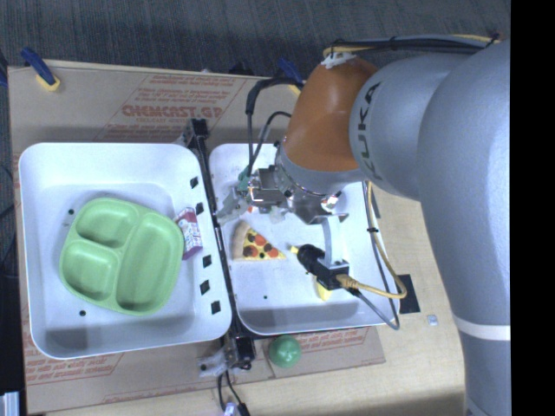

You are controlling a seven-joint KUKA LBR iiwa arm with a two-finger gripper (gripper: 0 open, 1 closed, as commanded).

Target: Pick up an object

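- The claw [251, 194] hangs low over the back of the right bin [286, 306], under the arm's orange band. The wrist hardware hides it, so I cannot tell whether it is released or clenched, and nothing can be seen held in it.
- The toy pizza slice [256, 245] lies flat on the right bin's floor, just in front of the claw and near the wall shared with the other bin. It is the nearest loose thing, so it is probably the target.
- It lies flat and thin, so I judge the claw would have to come right down to the floor to catch its edges.
- The left bin [43, 319] holds a green divided plate [121, 254], with a small wrapped packet [189, 230] touching its right edge. Both are well apart from the claw.
- A green ball [284, 350] sits on the cardboard [173, 102] outside the bins, in front of the right one, probably out of play.
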